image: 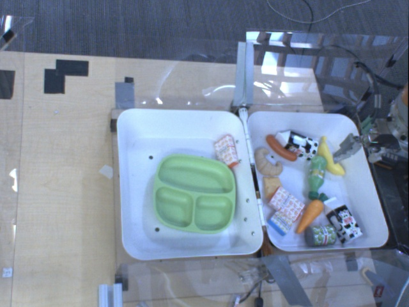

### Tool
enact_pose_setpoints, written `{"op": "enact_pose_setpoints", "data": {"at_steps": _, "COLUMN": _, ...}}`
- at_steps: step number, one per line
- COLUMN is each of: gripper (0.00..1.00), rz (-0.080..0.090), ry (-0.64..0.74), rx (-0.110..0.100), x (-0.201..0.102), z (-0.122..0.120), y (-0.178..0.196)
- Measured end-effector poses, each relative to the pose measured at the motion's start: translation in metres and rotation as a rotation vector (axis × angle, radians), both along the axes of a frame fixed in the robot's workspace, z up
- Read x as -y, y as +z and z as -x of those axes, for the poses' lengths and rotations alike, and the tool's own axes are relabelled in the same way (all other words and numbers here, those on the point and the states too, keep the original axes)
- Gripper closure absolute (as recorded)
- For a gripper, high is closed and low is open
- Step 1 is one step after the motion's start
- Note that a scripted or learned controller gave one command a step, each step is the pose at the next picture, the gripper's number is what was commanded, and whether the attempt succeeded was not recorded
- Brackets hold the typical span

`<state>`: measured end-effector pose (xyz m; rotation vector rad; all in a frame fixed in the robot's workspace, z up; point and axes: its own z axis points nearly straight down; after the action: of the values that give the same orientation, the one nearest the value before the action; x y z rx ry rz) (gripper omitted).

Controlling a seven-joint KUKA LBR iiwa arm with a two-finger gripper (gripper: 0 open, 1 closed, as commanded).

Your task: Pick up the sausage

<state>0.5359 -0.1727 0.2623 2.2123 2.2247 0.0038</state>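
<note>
My gripper (351, 145) hangs at the right bin's (374, 190) right rim, holding nothing; whether it is spread I cannot tell. The sausage (281, 149) lies far-left in that bin, touching the cow-print carton (301, 144), so my approach looks tight.

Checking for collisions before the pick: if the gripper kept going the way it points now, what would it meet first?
Probably the yellow banana: the gripper points leftward at the right white bin's edge, with the banana nearest its tips. The reddish-orange sausage lies further along. Depth is unclear from this view.
</note>
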Motion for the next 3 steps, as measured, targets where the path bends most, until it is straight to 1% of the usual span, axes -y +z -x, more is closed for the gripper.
{"op": "enact_pose_setpoints", "data": {"at_steps": 1, "gripper": 0.00, "rz": -0.002, "ry": -0.090, "rx": -0.003, "x": -0.065, "z": -0.056, "y": -0.101}}
{"op": "enact_pose_setpoints", "data": {"at_steps": 2, "gripper": 0.00, "rz": 0.000, "ry": -0.065, "rx": 0.002, "x": -0.086, "z": -0.083, "y": -0.167}}
{"op": "enact_pose_setpoints", "data": {"at_steps": 3, "gripper": 0.00, "rz": -0.016, "ry": -0.152, "rx": -0.057, "x": -0.066, "z": -0.125, "y": -0.173}}
